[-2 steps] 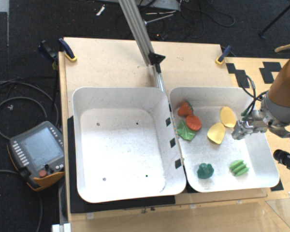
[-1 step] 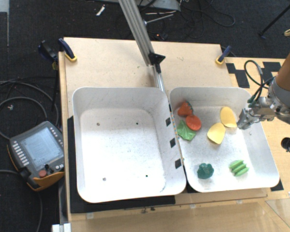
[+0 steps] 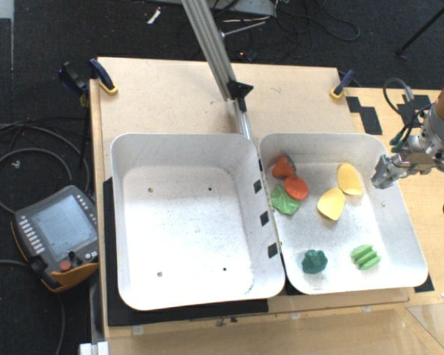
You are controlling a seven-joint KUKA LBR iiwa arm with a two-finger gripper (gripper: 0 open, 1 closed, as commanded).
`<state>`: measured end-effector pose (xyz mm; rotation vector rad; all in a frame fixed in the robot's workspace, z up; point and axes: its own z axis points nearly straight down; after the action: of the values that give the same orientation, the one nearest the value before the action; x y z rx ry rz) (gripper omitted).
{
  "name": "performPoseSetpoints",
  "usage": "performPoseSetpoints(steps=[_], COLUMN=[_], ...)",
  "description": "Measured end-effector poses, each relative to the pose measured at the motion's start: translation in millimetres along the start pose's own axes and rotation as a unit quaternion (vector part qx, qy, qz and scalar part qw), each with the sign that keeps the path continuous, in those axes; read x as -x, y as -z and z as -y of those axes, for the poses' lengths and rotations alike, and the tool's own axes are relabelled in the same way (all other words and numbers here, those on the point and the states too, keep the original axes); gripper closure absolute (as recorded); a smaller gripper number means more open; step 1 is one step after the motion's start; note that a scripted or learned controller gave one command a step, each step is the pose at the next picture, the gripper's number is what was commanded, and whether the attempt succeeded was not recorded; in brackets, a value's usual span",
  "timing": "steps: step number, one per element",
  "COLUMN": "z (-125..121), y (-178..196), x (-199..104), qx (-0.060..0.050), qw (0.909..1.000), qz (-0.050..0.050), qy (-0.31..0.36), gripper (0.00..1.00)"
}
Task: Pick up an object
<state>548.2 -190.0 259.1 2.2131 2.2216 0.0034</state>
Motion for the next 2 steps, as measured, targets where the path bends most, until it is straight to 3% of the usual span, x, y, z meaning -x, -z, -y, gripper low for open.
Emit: performPoseSetpoints(steps=[2], z=[-40], y=[-9], x=[-98], qx=[-0.003], qw=[1.0000], qz=[-0.002], qy=[0.002], gripper=[1.00])
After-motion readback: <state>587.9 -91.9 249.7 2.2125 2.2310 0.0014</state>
